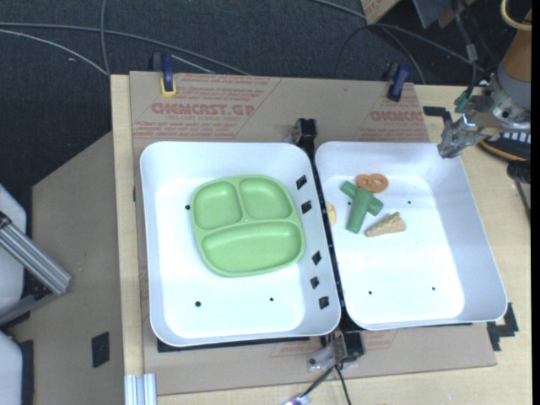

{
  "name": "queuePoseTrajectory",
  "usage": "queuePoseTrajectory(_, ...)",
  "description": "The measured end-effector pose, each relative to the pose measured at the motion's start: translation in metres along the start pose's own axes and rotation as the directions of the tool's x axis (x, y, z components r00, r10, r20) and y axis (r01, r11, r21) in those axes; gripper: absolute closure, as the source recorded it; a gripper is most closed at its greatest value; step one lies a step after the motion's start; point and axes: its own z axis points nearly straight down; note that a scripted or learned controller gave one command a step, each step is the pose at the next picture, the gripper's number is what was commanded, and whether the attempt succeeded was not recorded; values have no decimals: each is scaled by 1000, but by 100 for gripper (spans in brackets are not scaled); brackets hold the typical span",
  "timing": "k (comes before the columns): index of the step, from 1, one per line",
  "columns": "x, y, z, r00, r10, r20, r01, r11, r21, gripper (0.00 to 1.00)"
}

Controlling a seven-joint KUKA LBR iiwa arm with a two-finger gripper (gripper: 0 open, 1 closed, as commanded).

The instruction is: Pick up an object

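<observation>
Objects for picking are lying in the right bin point(472, 251): a green T-shaped toy point(360, 207) is resting near its upper left, touching an orange pretzel-like piece point(371, 180) above it and sitting just beside a tan wedge point(385, 224) to its lower right. In the left bin point(160, 251) a green divided plate point(246, 224) is lying, both bins sitting on a cardboard-covered table point(253, 99) clamped at the back, with dark carpet and cables behind. Hovering at the right bin's far right corner is the hand point(453, 137), and whether it is released or clenched I cannot tell.

Grey metal pincer point(453, 138) with teal fittings — below a pale grey wrist, black-banded.
</observation>
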Motion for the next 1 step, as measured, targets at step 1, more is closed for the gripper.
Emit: queuePoseTrajectory(1, 3, 4, -66, 1000, -1, 0, 1, 1000, 0, 100)
